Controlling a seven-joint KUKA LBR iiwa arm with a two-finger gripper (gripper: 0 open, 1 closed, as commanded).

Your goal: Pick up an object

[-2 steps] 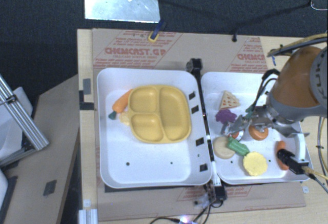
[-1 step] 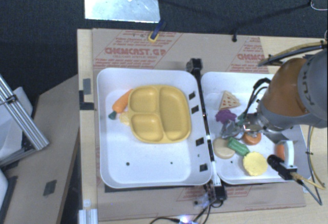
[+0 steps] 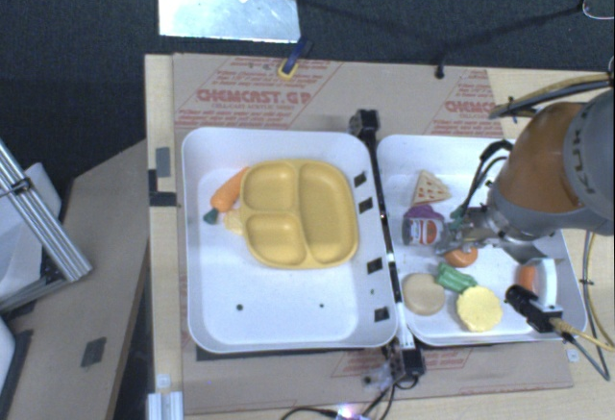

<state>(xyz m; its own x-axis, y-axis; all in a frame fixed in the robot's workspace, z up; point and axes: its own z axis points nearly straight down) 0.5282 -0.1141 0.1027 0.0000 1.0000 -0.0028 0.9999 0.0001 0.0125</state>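
Reaching in from the right, the arm sets its gripper low in the right bin, just above an orange piece. Whether the jaws are open or closed I cannot tell. A purple-topped can lies just beside.

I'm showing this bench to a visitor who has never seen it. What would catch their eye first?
Most likely the big yellow divided plate in the left bin, with a carrot against its upper left edge. Next, the grey arm with its orange band leaning over the right bin, its gripper down among small toy foods: a pizza wedge, a purple can and a yellow lemon.
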